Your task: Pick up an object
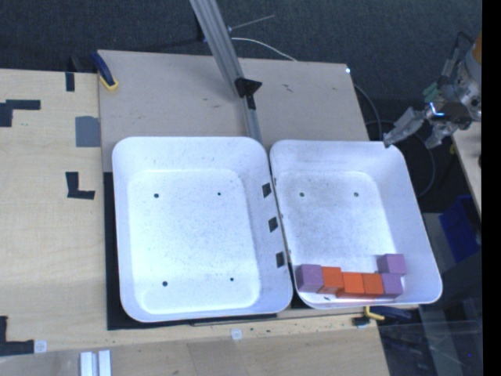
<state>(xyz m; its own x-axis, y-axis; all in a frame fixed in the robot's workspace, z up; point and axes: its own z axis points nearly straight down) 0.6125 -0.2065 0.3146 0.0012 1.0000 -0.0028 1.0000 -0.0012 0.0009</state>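
Bench, 2 bins [188, 151], 3 purple blocks [311, 276], orange blocks [352, 283]

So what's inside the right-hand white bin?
Purple and orange blocks huddle in the near corner of the right bin. Whether more blocks lie under them is hidden.

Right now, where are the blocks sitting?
The purple and orange blocks are clustered along the near wall of the right bin, toward its near right corner, in the camera view.
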